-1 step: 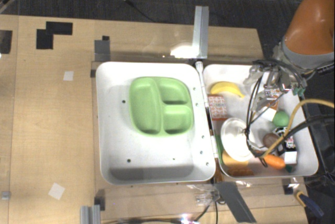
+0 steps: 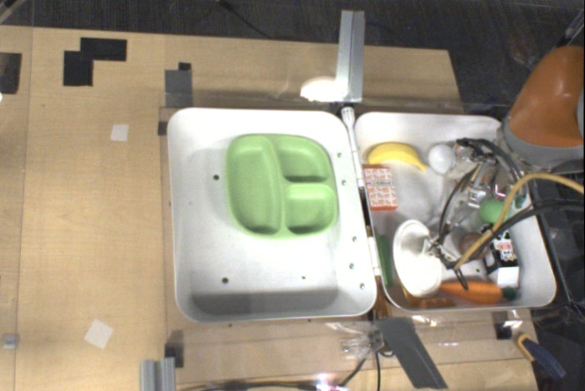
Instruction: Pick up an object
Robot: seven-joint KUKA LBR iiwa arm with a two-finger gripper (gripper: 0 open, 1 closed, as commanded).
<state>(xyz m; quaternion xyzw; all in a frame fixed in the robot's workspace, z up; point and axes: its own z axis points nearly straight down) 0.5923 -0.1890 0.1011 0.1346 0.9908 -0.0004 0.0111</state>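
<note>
At the frame's right the gripper (image 2: 454, 243) hung low in the right bin (image 2: 539, 284) among the banana (image 2: 397, 155), white cup (image 2: 416, 259) and carrot (image 2: 471, 293), nothing visibly lifted yet, so the pick remained undone.

The pale wooden bench (image 2: 82, 225) is carrying two shallow white plastic bins side by side, the left bin (image 2: 196, 289) and the right bin (image 2: 539, 284), their inner rims touching, with black square markers (image 2: 91, 58) lying near its far left corner.
</note>
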